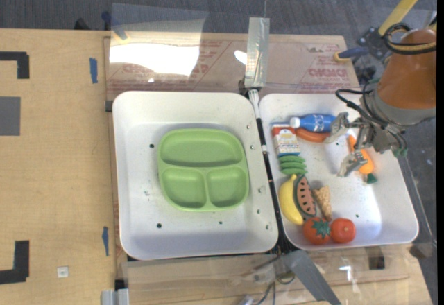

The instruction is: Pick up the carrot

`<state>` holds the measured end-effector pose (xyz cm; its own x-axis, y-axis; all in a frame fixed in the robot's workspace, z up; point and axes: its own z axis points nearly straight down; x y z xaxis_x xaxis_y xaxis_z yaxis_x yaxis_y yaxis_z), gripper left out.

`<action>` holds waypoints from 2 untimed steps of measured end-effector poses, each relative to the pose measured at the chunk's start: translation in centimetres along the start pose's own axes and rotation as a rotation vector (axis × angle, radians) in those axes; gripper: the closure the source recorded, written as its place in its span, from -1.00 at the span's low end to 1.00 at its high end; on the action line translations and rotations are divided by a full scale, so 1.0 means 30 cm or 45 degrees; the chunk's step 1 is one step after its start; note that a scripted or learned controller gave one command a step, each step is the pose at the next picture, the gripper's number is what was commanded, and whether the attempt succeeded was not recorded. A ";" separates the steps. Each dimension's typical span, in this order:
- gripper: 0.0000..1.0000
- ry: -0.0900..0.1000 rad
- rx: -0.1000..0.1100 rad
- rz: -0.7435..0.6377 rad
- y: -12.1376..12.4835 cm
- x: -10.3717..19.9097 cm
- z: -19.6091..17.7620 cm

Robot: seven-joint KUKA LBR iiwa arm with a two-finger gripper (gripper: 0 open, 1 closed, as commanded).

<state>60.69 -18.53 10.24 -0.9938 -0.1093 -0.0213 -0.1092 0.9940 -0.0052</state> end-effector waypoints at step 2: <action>1.00 0.016 -0.001 -0.266 -0.096 0.361 0.033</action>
<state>50.26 -22.58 9.04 -0.9498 -0.3128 -0.0077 -0.3128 0.9498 -0.0075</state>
